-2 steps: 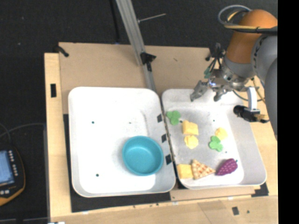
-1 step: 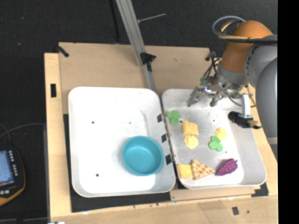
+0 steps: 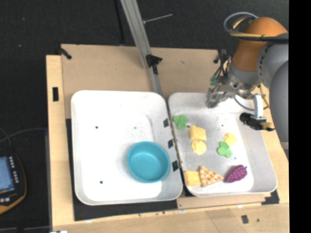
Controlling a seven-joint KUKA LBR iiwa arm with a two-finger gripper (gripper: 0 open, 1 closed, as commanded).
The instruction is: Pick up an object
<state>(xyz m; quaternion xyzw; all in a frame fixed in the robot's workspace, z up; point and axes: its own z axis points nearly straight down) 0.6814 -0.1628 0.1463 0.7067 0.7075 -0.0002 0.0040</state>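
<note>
My gripper hangs over the far edge of the right bin, with nothing visible between its fingers. In that bin lie a green piece, two yellow pieces, a small yellow piece, a green piece, a yellow block, a pizza slice and purple grapes. All of them sit nearer the camera than the gripper.
The left bin holds a blue bowl near its front right. A grey metal pole slants up from between the bins. The bench edge runs around both bins.
</note>
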